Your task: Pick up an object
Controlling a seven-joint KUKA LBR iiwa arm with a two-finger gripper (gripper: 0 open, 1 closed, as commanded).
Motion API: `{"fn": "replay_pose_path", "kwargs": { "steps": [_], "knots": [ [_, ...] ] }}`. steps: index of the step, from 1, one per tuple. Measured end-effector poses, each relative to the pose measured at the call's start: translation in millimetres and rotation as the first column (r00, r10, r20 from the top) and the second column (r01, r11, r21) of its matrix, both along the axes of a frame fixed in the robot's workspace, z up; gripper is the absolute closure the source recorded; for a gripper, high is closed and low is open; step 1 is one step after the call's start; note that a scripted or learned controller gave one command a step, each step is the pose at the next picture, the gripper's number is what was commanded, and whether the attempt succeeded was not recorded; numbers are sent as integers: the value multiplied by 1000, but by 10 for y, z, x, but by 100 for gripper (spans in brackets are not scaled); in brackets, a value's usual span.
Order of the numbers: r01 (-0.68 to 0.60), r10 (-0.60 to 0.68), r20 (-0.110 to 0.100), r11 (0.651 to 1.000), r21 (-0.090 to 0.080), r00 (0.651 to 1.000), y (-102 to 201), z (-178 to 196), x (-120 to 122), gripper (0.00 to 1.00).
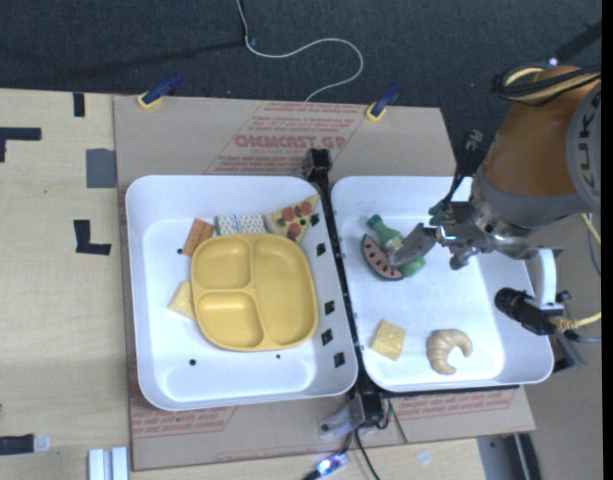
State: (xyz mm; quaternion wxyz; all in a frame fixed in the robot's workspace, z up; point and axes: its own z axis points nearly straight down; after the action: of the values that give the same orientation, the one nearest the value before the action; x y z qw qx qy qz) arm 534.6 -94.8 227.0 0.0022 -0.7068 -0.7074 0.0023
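Note:
In the right bin lie a watermelon slice with a green toy just above it, a yellow cheese wedge and a tan croissant. My gripper hangs over the middle of that bin, just right of the watermelon slice. Its fingers stand open with bare bin floor between them. The left finger reaches close to the watermelon slice and the green toy; I cannot tell whether it touches them.
The left bin holds a yellow divided plate, a pizza slice and several small toys around the plate's rim. A black divider runs between the bins. A cable loops behind the bench.

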Motion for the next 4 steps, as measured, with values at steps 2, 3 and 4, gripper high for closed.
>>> {"fn": "replay_pose_path", "kwargs": {
  "steps": [2, 3, 4],
  "knots": [
    [1, -1, -2, 1000, 1, 1000, -63, -1004, -115, 0],
    [0, 0, 5, 1000, -1, 1000, -58, -1446, -119, 0],
    [0, 0, 5, 1000, 0, 1000, -57, -1323, -115, 100]
  ]
}}
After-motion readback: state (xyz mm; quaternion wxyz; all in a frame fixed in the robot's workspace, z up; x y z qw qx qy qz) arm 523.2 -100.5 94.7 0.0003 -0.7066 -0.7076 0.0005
